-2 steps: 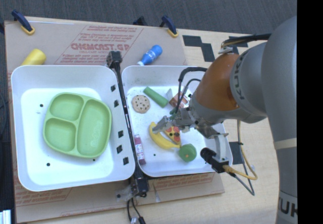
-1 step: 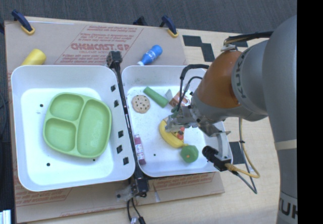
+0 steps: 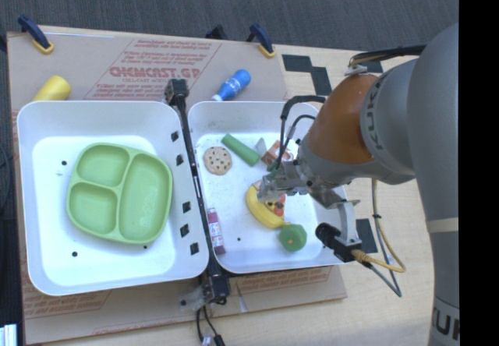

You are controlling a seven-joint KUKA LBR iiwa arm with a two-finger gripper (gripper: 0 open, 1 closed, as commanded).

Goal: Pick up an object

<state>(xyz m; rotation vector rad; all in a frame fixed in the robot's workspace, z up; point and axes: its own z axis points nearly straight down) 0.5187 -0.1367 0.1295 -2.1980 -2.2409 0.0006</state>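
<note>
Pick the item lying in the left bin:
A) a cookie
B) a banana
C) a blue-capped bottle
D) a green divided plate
D: the green divided plate lies alone in the left bin, while the banana and cookie lie in the right bin and the blue-capped bottle lies on the board behind the bins.

Two bins side by side on bench. Left bin: divided plate lies in its middle. Right bin: cookie at left; stick-shaped item just right of it, farther back; banana near centre; round fruit at near right, just beside banana. My gripper sits over banana's far end. Behind bins on bench: bottle at centre, cup at far left.
</note>
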